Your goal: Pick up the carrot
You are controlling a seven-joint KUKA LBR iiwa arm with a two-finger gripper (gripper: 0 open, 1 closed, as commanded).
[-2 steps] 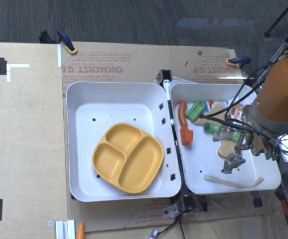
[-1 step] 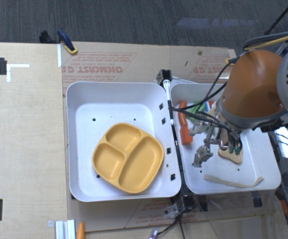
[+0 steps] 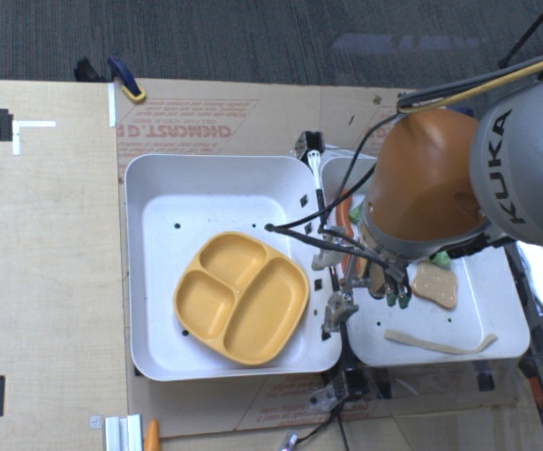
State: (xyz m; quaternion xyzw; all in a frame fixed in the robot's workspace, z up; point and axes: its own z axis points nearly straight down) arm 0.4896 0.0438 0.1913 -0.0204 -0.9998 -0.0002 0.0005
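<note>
Right of frame centre, the gripper (image 3: 377, 289) hangs over the slim orange carrot (image 3: 345, 216); its state is unclear, no lift yet.

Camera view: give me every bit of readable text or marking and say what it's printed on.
"KUKA": black letters on the grey arm, running up its side.
Red print on the cardboard sheet behind the left bin: upside down and blurred, not legible.
No other text is legible.

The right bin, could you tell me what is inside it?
In the right bin lie a tan bread-like piece, a pale strip and an orange carrot. The arm covers the rest.
</note>
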